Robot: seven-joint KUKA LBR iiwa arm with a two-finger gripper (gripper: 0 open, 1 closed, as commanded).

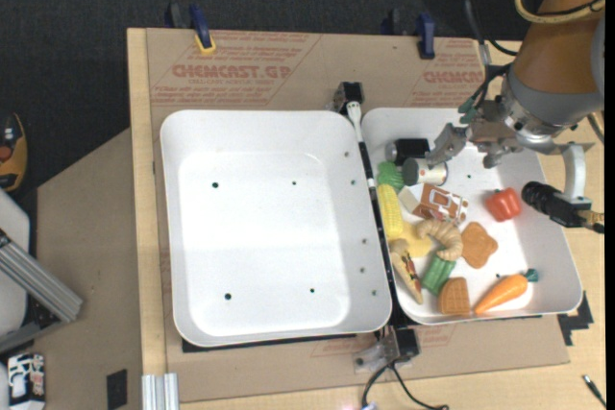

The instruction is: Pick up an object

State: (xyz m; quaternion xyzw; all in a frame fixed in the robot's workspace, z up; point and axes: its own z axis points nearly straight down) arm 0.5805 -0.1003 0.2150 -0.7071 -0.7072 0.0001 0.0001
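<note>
Currently the gripper point(459, 141) is hovering over the right bin's point(562, 278) far edge; whether it is holding anything, I cannot tell. Toys are lying heaped toward the near edge, the corn point(389, 210) stretching along the left wall.

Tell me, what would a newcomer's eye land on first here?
Probably the heap of small, brightly coloured toy foods in the right-hand shallow white bin: a yellow plastic corn cob, an orange toy carrot and a small red toy pepper among them. Above that bin hangs the grey and orange robot arm, reaching in from the right, beside the large left-hand white bin.
</note>
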